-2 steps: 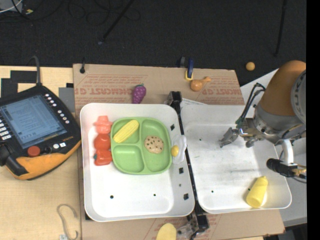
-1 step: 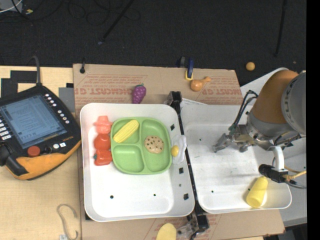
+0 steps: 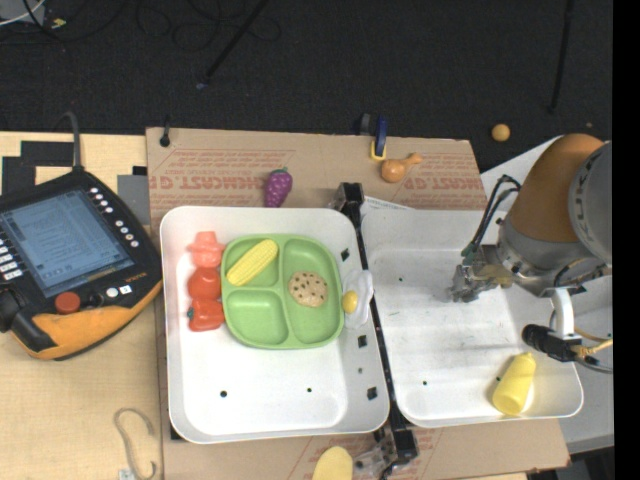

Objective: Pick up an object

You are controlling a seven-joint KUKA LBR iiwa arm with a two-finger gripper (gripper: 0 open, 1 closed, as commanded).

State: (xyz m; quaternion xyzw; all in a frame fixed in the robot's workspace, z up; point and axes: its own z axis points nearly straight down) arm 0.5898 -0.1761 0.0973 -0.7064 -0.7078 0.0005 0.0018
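Observation:
My gripper hangs low over the right bin, near its middle right, with bare white floor beneath it. A yellow toy lies in that bin's front right corner, well apart from the gripper. The left bin holds a green divided plate with a yellow corn cob and a cookie on it. A red toy figure lies left of the plate. A small yellow piece rests at the plate's right edge.
Behind the bins, a purple grape bunch and an orange pear-shaped toy lie on the cardboard. An orange ball sits farther back. A teach pendant lies at the left. Another yellow object sits by the front edge.

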